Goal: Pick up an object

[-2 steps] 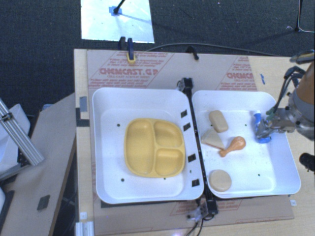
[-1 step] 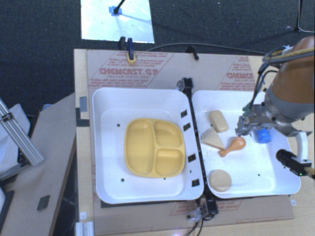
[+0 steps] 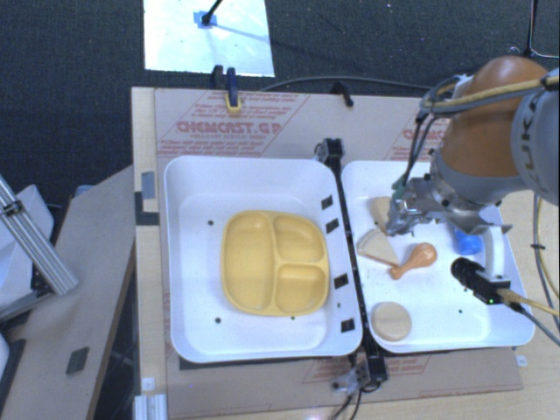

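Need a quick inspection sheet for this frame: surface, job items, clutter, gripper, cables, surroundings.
Surface: bench with two white bins, left bin and right bin, side by side.
Job's things: yellow divided plate in the left bin; in the right bin, tan wedge, orange drumstick-shaped toy, round tan disc, blue item partly hidden by the arm.
Clutter: nothing seen.
Gripper: gripper low over the right bin near the wedge; finger state unclear.
Cables: black cable along the bench's far edge; bundle on the arm.
Surroundings: dark carpet, pale square sheet on the floor.
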Motion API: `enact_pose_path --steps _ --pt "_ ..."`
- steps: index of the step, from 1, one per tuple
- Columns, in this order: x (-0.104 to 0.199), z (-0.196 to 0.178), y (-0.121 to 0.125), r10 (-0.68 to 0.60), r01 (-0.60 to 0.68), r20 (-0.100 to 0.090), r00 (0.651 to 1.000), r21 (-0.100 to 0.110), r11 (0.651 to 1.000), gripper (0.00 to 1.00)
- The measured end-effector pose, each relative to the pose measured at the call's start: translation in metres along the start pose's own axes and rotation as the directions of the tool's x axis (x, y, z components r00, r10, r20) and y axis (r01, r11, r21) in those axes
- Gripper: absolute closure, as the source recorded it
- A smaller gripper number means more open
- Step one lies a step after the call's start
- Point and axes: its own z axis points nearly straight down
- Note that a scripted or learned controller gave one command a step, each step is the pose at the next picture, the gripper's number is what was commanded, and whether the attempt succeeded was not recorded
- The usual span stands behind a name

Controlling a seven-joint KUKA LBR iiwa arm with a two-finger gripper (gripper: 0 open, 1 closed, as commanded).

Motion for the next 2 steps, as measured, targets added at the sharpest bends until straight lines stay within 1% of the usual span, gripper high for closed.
enact_pose_path --steps 1,2 --pt "0.053 0.015 0.005 0.000 0.000 -0.001 1.000 0.003 1.000 1.00" --pt "0.099 0.023 0.003 0.001 -0.001 0.000 1.000 0.003 1.000 1.00"
